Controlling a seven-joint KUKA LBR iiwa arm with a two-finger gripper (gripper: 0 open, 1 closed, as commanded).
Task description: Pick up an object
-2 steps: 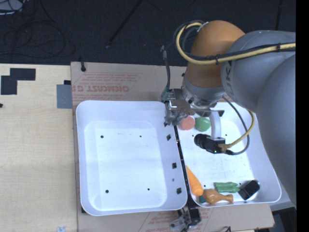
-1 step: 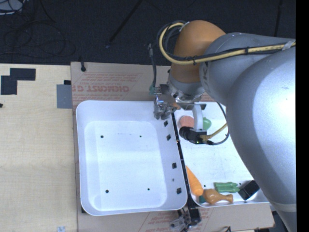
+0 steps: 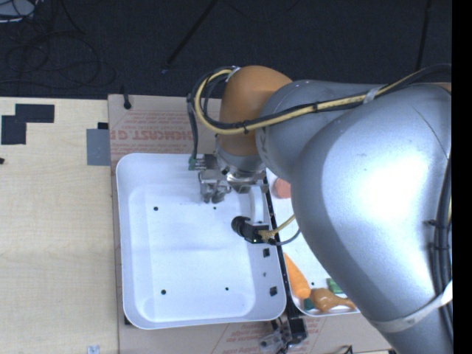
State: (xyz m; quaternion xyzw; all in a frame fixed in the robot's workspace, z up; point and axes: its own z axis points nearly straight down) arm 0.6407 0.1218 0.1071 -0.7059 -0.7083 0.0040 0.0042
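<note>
The arm (image 3: pixel 369 198) fills the view's right side. Its orange band (image 3: pixel 247 113) sits just above the wrist, and the pincer (image 3: pixel 214 189) points down at the end. The pincer hangs over the upper right part of a white bin (image 3: pixel 136 271), close to that bin's far wall. Whether it is apart or together I cannot tell, because its tip is small and dark against the white. Nothing can be seen held in it.

The bin floor below and to the view's left of the pincer is bare white with a few small dark dots. A black cable (image 3: pixel 247 228) loops down from the wrist, just right of and below the pincer.

The things to pick lie in the other bin (image 3: pixel 313 310), right of the pincer and mostly hidden by the arm. A pink piece (image 3: pixel 281 189) sits near the pincer at its right. An orange piece (image 3: pixel 296 277) and a yellow piece (image 3: pixel 328 299) lie together, well apart from the pincer, lower right.

Both bins rest on cardboard (image 3: pixel 151 127) on the pale wooden bench (image 3: pixel 51 234).
</note>
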